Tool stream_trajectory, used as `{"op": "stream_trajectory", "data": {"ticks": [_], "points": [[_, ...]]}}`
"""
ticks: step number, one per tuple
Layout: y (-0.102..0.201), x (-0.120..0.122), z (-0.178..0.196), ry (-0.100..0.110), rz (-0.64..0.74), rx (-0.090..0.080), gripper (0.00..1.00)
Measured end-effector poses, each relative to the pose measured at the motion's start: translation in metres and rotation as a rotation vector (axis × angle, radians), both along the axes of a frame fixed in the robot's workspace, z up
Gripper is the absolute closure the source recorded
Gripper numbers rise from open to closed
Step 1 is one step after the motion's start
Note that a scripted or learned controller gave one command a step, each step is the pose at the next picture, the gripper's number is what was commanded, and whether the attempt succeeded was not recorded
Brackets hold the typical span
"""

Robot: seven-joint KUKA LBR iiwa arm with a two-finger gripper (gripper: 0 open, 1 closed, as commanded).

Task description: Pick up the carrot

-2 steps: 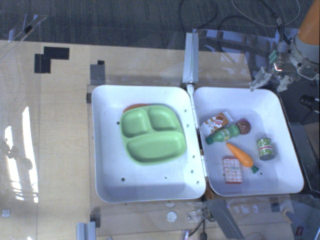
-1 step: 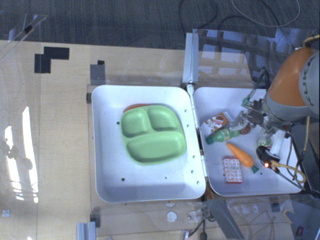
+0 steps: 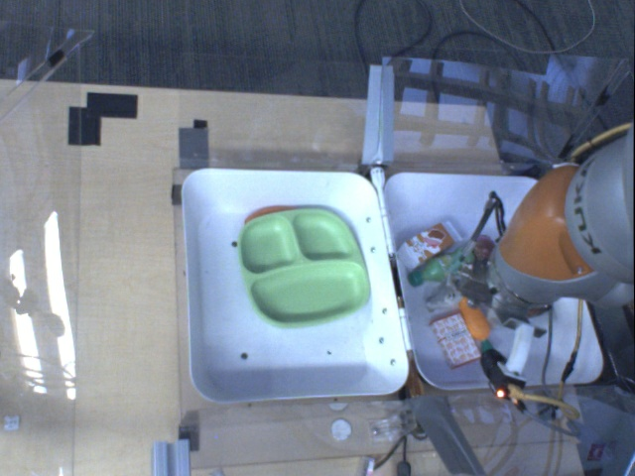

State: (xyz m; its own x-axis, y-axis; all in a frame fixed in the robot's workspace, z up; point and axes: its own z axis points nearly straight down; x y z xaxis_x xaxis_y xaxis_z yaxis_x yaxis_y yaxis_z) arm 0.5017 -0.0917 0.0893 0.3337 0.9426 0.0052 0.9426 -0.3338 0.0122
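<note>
Two white bins [image 3: 198,296] sit side by side — the arm's gripper [image 3: 474,305] hangs low over the right bin's clutter, apparently lined up on the carrot [image 3: 473,318] beneath.

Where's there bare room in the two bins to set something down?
The left bin has open floor along its front edge and down its left wall, around the green tray. The right bin is bare only at its back, near the divider. Its middle is crowded: packets, a bottle, the carrot and the arm over them.
</note>
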Motion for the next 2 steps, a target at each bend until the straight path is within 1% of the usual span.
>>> {"op": "stream_trajectory", "data": {"ticks": [1, 2], "points": [[0.002, 0.004, 0.012, -0.009, 0.002, 0.002, 1.00], [0.074, -0.013, 0.096, 0.007, 0.090, -0.001, 1.00]]}}
